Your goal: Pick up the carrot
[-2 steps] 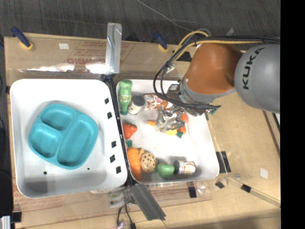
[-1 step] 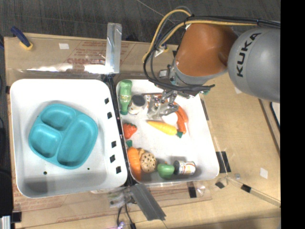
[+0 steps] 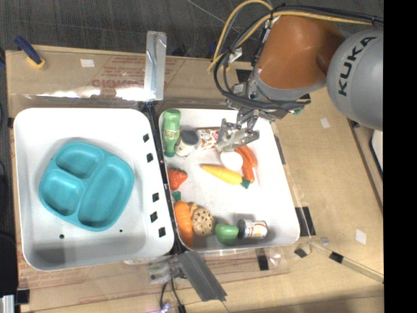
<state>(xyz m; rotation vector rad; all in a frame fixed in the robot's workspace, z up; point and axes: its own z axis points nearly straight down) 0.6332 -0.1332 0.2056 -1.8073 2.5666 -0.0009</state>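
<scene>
Overhead, the grey arm [image 3: 352, 70] with its orange band reaches in from the right, and its end effector [image 3: 236, 135] hangs over the upper middle of the right bin [image 3: 287, 201]. Whether it is spread or pressed together cannot be told from this slant; nothing is seen pinched in it. The carrot [image 3: 247, 163] lies just below and slightly right of the end effector, orange with a green stub at its lower end, angled down the bin. A white egg-shaped piece [image 3: 230, 160] sits touching its left side, and a yellow corn-like piece [image 3: 221, 173] lies just beneath that, pointing left.

Along the bin's left wall stand a green bottle [image 3: 171, 131] and a small dark-capped jar [image 3: 186, 142], with a strawberry [image 3: 176, 178] lower down. Near the bottom edge sit an orange pumpkin-like piece [image 3: 183, 220], a cookie [image 3: 202, 221], a green apple [image 3: 227, 232] and a small can [image 3: 255, 229] on its side.

The left bin [image 3: 32, 240] holds a teal divided plate [image 3: 86, 184]. Both bins rest on a cardboard-covered worktop [image 3: 326, 181].
</scene>
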